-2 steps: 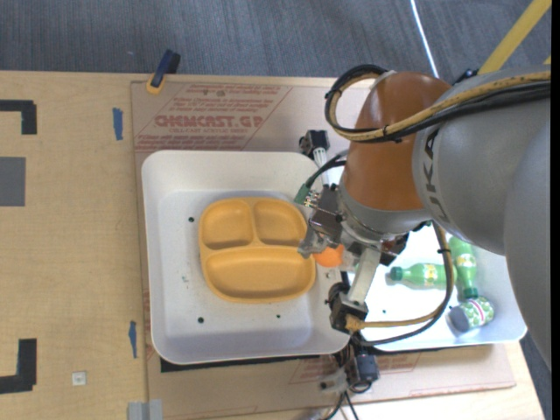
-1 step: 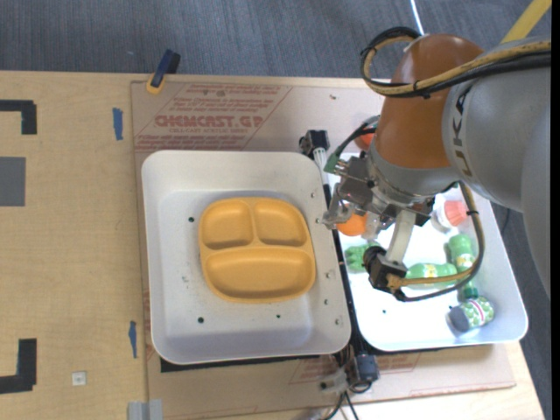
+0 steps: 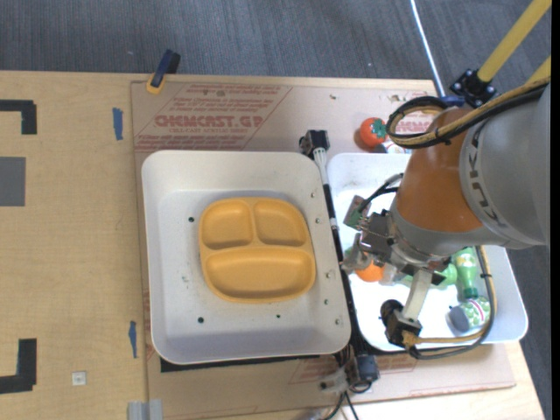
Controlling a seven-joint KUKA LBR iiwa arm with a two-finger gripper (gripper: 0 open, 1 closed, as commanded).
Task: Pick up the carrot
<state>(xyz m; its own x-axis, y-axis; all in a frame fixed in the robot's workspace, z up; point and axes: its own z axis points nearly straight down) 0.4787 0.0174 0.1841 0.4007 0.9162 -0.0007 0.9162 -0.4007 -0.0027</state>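
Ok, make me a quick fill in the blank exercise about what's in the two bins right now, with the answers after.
1. The yellow divided tray lies in the ____ bin in the camera view.
2. The tray has ____ compartments.
3. The arm hangs over the ____ bin.
4. The green bottle in that bin lies beside the arm's wrist, on the side toward the view's ____ edge.

Missing words: left; three; right; right
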